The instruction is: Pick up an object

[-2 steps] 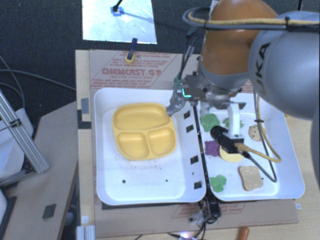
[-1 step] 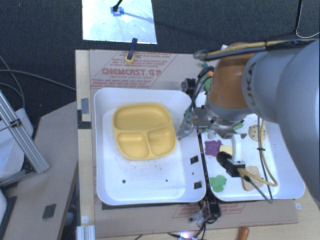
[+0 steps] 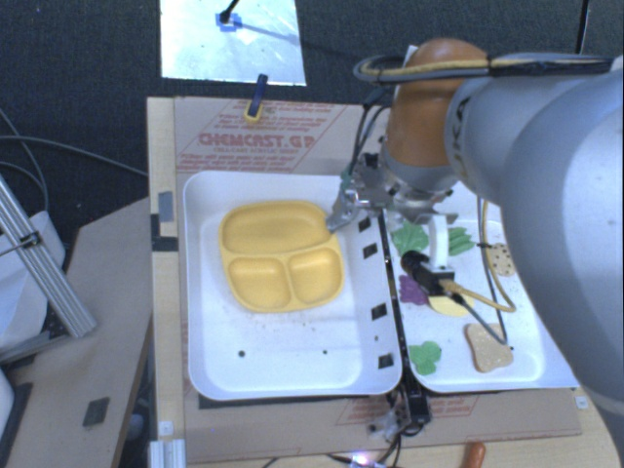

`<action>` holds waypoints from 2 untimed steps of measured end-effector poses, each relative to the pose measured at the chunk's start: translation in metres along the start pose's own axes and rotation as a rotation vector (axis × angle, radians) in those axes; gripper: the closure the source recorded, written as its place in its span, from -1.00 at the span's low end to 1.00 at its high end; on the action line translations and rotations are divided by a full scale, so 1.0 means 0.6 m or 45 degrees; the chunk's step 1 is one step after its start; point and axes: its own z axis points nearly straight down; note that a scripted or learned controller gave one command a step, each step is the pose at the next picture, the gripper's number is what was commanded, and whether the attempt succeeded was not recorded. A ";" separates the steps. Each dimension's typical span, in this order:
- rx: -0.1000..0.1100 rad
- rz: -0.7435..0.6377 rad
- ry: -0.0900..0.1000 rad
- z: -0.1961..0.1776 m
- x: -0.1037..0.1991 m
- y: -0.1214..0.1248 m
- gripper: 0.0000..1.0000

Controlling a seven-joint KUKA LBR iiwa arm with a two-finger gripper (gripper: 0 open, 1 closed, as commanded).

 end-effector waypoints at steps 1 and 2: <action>0.003 -0.003 0.001 -0.017 -0.001 -0.003 1.00; 0.003 -0.004 0.000 -0.017 -0.001 -0.003 -1.00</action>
